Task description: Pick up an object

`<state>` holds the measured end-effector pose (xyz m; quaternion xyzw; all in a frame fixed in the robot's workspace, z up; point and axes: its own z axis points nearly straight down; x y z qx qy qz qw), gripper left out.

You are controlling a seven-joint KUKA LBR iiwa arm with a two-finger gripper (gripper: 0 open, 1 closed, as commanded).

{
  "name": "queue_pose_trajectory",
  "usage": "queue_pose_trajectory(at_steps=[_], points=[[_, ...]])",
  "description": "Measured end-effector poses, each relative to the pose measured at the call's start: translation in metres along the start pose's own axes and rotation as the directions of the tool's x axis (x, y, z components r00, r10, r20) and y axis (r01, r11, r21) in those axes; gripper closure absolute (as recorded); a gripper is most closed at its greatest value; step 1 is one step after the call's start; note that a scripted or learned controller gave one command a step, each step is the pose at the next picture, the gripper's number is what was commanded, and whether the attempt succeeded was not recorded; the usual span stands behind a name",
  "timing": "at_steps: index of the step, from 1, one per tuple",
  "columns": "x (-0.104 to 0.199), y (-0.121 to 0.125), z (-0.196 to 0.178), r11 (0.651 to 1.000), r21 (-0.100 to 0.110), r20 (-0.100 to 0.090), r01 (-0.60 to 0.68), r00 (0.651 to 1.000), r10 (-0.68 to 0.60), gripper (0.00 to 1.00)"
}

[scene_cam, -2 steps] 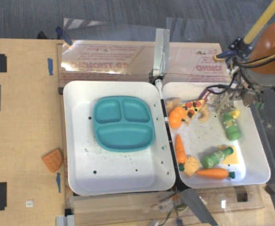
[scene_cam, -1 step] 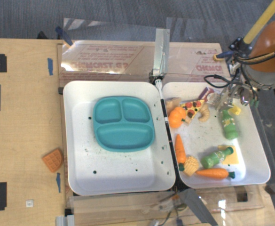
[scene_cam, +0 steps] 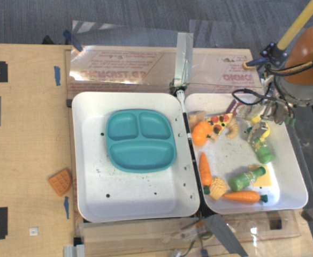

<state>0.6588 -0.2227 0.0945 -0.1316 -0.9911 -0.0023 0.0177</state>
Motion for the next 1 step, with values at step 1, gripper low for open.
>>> queue_pose_trajectory(at_steps=[1], points=[[-0.0056, 0.0017, -0.0112, 1.0, -0.001, 0.03, 0.001, 1.0, -0.001, 1.0]])
